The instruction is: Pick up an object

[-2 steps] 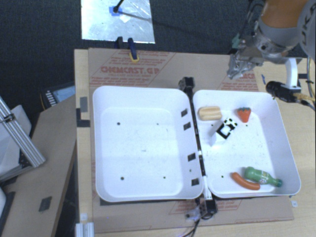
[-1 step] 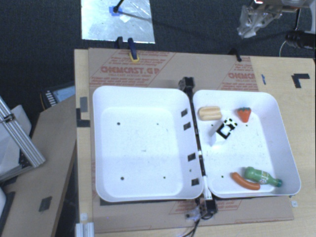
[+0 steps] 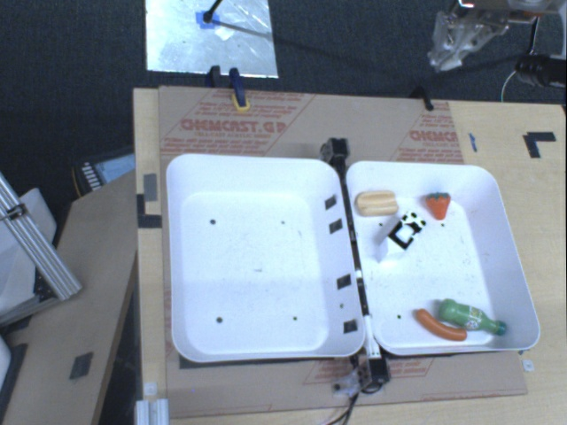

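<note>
The right bin holds a tan bread roll, an orange-red strawberry-like piece, a black-and-white patterned block, an orange sausage and a green bottle. The sausage and bottle lie side by side near the front edge. My gripper hangs high at the top right, well behind the bins and over the dark floor, with nothing seen in it.
The left bin sits beside the right one on a brown board. A shiny metal sheet lies on the floor at the back. A metal frame rail stands at the far left.
</note>
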### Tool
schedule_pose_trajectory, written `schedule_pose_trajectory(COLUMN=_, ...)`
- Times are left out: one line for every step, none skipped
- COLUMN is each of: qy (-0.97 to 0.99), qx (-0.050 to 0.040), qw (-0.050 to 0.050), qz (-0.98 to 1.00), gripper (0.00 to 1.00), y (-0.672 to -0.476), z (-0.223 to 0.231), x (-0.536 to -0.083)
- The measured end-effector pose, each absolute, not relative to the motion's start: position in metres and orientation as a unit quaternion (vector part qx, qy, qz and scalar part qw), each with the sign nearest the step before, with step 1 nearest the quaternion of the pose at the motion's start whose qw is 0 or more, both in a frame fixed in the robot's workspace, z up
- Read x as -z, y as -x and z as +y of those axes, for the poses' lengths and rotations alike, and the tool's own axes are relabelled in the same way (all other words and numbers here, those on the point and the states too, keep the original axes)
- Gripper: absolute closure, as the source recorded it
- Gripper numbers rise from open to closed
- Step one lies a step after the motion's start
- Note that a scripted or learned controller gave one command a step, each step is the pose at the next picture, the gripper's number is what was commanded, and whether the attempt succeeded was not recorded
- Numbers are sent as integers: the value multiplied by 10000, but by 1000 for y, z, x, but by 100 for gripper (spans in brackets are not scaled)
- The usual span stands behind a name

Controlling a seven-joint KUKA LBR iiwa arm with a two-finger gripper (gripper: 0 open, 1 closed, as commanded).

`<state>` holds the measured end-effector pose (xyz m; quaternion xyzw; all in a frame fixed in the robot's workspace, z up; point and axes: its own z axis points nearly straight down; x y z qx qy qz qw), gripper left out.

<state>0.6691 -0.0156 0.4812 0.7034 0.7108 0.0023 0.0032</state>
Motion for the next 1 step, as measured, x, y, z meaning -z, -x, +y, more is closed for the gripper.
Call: schedule_pose_trajectory(qy=-7018, qx=-46, qw=14, qz=7124, gripper=100, y=-668, z=91, x=-539)
